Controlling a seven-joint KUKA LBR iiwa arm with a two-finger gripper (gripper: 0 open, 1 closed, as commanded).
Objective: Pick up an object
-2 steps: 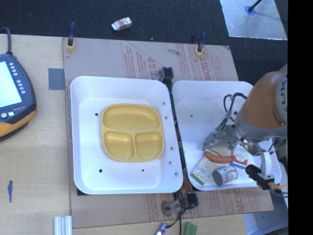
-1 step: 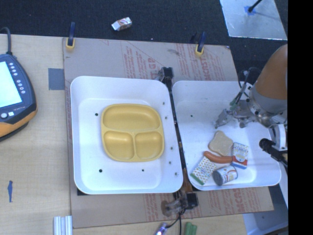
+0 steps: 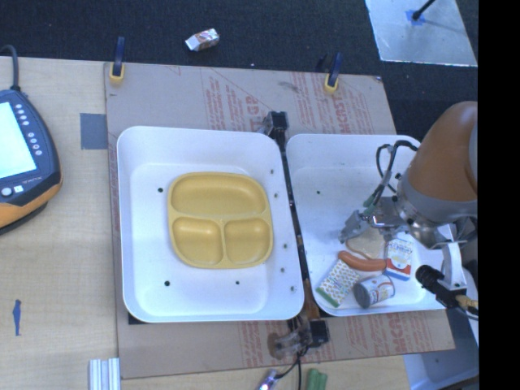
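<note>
Still pre-grasp: gripper (image 3: pixel 357 224) low in right bin (image 3: pixel 325 157), beside hot dog (image 3: pixel 363 261); jaw state unclear; pick + lift left.

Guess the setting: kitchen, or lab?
Likely a robot lab bench: two white bins clamped on cardboard, a teach pendant at the left, and toy food such as a hot dog.

Bright, even light falls from above. The two white bins (image 3: pixel 130 218) come close to overexposure, their walls hard to tell from their floors. Shadows are soft and short, tucked close beneath the yellow tray (image 3: pixel 219 218). The dark floor (image 3: pixel 284 15) beyond the desk (image 3: pixel 57 299) loses detail. The picture is mildly soft and grainy, so small print on the packets (image 3: pixel 340 283) cannot be read.
</note>
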